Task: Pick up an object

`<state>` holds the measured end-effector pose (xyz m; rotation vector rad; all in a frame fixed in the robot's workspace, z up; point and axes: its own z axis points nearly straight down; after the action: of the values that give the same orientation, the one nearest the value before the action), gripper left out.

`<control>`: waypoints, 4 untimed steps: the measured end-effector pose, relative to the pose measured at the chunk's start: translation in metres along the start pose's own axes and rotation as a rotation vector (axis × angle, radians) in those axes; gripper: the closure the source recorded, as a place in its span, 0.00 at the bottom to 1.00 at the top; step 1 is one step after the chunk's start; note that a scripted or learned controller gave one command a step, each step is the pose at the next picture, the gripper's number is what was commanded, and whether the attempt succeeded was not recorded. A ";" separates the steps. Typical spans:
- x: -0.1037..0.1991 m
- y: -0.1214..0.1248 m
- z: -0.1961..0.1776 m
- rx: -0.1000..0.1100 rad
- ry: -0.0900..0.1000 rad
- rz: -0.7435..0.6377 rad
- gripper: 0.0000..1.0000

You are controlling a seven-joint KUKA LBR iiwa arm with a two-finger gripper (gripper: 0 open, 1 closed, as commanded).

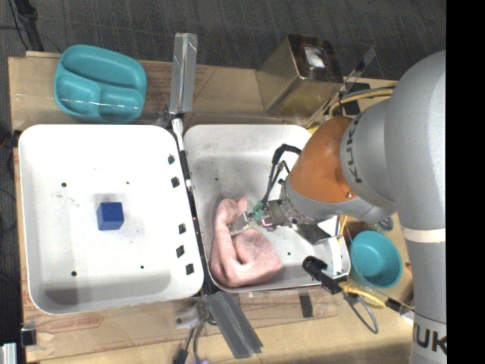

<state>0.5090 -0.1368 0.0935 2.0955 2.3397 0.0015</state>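
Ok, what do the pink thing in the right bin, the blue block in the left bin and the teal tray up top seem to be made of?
Pink cloth: soft fabric, matte, probably terry or fleece; it lies crumpled in folds. Blue block: rigid with crisp edges, dull finish, foam, wood or plastic, cannot tell which. Teal tray: moulded plastic by the look, with rounded compartments and a slight sheen.

A crumpled pink cloth (241, 243) lies bunched in the right bin (220, 154), against its near-left corner. A small blue cube (111, 215) sits flat near the middle of the left bin (45, 150), seemingly upright.
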 end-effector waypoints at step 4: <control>0.007 -0.001 0.001 0.002 0.001 -0.319 0.00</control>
<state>0.5073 -0.1299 0.0922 1.6984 2.6442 0.0008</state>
